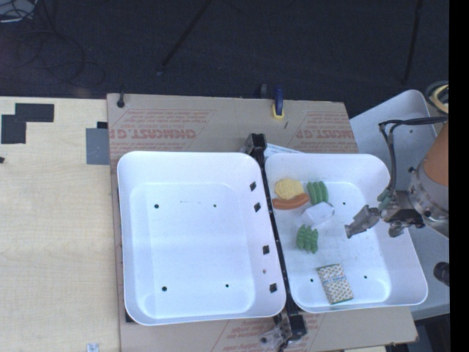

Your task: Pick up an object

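Toward the right bin's (399, 288) right edge, most of the arm (432, 189) is being cut off by the frame. Only the gripper (359, 224) is being shown clearly; its fingers are being held slightly apart over the bin floor, nothing gripped between them. Near the left wall, a hot dog toy (290, 195), green pieces (316, 191), a crumpled white item (319, 214) and a patterned packet (334, 282) are lying.
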Robot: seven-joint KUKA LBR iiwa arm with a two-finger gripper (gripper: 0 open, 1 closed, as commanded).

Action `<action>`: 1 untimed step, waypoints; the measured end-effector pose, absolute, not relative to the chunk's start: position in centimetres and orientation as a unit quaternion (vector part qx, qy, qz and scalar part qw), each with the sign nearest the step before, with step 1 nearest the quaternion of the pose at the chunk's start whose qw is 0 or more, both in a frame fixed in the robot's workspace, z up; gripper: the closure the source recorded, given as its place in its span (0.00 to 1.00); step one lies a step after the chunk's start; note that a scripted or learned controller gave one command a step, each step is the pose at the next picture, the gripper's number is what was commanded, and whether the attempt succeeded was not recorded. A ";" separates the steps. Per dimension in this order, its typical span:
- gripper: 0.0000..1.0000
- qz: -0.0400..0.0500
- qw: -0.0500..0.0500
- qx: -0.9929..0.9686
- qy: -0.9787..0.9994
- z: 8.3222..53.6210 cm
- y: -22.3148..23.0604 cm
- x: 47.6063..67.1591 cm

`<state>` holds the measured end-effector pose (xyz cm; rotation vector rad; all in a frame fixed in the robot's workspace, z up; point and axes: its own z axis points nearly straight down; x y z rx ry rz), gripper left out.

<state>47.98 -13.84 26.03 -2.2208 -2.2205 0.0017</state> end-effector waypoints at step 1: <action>1.00 0.001 0.002 -0.707 -0.707 27.0 -13.9 48.0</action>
